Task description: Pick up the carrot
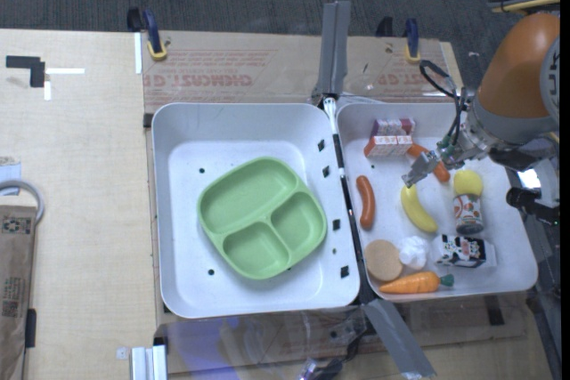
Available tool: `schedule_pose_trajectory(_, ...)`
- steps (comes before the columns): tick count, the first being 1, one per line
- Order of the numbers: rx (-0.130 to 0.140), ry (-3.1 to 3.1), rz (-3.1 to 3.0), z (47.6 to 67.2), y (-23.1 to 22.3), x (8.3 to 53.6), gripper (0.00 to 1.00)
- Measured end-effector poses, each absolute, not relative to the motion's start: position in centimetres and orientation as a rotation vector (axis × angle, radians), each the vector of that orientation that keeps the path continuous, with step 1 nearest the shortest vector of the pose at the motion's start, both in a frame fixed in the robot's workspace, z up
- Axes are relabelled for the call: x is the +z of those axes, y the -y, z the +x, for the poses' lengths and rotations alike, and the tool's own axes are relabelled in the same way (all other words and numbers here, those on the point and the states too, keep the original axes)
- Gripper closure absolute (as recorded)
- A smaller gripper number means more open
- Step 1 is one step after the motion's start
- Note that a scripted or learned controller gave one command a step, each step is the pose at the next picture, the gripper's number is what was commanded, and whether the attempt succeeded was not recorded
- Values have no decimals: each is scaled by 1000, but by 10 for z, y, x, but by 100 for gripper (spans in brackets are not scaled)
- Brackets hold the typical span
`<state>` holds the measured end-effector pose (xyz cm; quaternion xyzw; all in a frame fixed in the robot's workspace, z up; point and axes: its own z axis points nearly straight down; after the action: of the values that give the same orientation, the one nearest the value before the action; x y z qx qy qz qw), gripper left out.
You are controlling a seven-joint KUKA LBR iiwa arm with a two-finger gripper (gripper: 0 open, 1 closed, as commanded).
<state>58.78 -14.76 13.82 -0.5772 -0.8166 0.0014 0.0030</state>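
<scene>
The carrot [411, 284], orange with a small green top pointing right, lies along the near wall of the right bin [525, 273]. My gripper [422, 170] hangs over the middle of that bin, well back from the carrot and above the top of a banana [417, 209]. A small orange-red object [441, 173] sits right beside the gripper. The arm comes in from the right, with its orange band [525, 67] above.
The right bin also holds a red sausage [365, 201], a lemon [468, 182], a can [468, 214], a cow-print carton [461, 251], a round tan piece [385, 260], a white lump [413, 251] and a pink box [392, 139]. A green divided plate [261, 218] lies in the left bin [174, 191].
</scene>
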Motion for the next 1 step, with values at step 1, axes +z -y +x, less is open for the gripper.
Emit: schedule_pose_trajectory(1,5,2380,-2047,645,199,89,0)
